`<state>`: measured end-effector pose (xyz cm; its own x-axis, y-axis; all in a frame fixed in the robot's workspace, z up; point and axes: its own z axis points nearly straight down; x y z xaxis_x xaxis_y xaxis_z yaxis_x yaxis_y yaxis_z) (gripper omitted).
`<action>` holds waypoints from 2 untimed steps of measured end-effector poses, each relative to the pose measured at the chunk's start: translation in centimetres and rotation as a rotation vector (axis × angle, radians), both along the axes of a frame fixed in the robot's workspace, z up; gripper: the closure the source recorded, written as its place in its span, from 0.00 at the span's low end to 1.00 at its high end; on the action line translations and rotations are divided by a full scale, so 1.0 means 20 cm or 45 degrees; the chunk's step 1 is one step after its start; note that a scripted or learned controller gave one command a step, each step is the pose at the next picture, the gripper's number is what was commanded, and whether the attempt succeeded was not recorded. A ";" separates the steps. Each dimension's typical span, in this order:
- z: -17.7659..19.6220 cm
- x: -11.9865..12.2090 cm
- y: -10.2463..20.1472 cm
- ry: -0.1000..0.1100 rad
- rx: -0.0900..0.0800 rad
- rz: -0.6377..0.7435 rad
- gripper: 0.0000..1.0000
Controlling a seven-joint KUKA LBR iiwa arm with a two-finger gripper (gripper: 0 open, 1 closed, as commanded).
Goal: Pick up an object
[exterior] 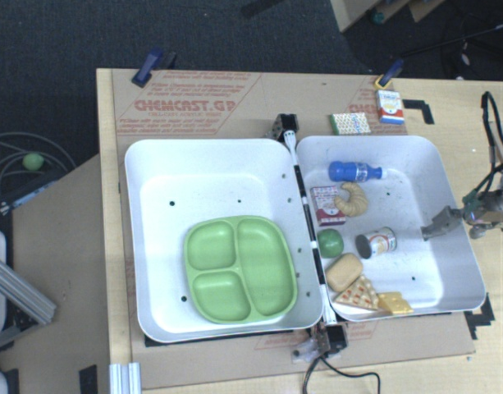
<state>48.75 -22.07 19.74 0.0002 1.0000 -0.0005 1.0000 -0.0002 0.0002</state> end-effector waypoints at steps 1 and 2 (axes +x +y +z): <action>-0.57 0.20 0.43 0.002 0.003 0.003 0.00; -0.57 -0.05 0.39 0.003 0.002 -0.001 0.00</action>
<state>47.84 -14.34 8.42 0.0009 1.0000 0.0008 1.0000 -0.0009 -0.0022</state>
